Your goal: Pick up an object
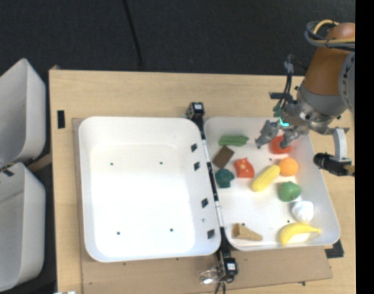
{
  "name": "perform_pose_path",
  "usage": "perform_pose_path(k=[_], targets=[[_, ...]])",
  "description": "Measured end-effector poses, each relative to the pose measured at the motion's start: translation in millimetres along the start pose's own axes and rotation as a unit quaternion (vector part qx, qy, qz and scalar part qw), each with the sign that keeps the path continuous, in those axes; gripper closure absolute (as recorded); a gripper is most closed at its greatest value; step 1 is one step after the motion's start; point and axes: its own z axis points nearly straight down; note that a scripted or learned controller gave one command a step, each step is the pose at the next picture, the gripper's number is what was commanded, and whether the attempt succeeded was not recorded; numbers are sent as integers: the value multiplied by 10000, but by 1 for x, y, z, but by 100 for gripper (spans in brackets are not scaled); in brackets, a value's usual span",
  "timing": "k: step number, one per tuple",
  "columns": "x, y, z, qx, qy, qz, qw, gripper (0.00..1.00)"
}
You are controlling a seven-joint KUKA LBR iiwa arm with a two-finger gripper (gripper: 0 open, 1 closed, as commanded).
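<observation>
My gripper [276, 138] hangs over the back of the right bin [325, 188], open, its two fingers spread. A small red round object [278, 145] lies just under and between the fingertips; whether they touch it I cannot tell. Close by are an orange ball [288, 166], a yellow oblong piece [265, 178] and a red lumpy piece [243, 167]. The grey arm with its orange band [325, 72] comes in from the upper right.
The right bin also holds a green oblong item [234, 140], a brown block [222, 157], a teal lump [224, 177], a green round item [289, 191], a white item [303, 211], a yellow banana [298, 231] and a tan wedge [246, 232]. The left bin [89, 182] adjoins it.
</observation>
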Motion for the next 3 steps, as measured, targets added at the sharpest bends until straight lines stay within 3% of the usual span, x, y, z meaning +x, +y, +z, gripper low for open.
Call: perform_pose_path(k=[1,2,3], targets=[[11,51,91,-64,-9,10,10000,0],[-52,55,12,-44,-25,28,10000,0],[-50,55,6,-39,-33,-5,10000,100]])
